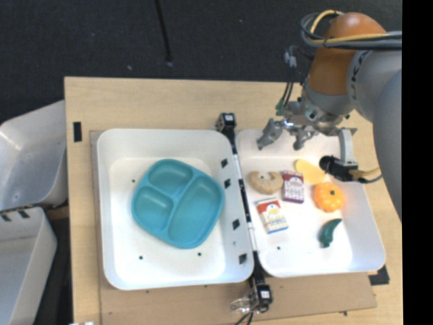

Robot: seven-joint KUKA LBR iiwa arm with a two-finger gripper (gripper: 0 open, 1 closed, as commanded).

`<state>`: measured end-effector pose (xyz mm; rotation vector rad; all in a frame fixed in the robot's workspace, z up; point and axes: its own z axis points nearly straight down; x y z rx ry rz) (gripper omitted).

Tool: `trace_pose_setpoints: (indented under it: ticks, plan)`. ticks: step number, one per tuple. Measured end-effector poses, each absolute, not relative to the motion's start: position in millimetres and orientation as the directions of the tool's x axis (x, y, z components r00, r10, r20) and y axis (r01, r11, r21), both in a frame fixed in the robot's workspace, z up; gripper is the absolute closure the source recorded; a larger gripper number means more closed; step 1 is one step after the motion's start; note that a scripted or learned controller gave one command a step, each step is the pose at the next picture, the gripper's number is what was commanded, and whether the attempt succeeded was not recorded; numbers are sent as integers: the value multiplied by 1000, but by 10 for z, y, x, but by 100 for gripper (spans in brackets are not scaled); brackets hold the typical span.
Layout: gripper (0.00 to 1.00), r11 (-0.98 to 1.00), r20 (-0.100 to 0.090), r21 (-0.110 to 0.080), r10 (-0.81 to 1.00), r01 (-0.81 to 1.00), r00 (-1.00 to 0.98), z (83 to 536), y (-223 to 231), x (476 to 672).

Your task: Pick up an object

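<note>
Over the far edge of the right bin (362, 249), near its far-left corner: gripper (285, 135), hanging from a grey arm (379, 80) with an orange band (342, 53). Fingers (268, 133) apart, with bare white bin floor between them and no object clamped. Clear of every object, nearest to the tan one.

Toward the middle of the same bin, close to its left wall: tan biscuit-shaped piece (264, 181), lying flat. Just beside it on the right, touching or nearly so: small maroon packet (293, 187). Farther toward the far-right corner: yellow piece (311, 170), its near end next to the maroon packet. Near the right edge, just below the yellow piece: orange pumpkin-like toy (328, 197). Toward the near edge, below the tan piece: red-and-white box (272, 215), lying slightly askew. Toward the near-right corner, apart from the rest: dark green piece (329, 232), curved, exact kind too small to tell.

Across the left bin (115, 249), roughly central: blue divided plate (177, 203), three compartments, turned at a slant to the bin's edges.

Under both bins: pale wooden bench (81, 100).
</note>
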<state>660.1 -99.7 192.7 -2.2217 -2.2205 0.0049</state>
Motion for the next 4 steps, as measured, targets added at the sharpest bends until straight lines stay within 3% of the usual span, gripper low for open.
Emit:
trace_pose_setpoints:
  ticks: [2,3,4]
  plan:
    - [0,-6,-2,-4,1000,1000,6,981,-1056,6644]
    - [100,-8,-2,4,1000,1000,8,1133,-1067,6665]
    - [100,-4,-1,5,1000,1000,4,1650,-1081,6577]
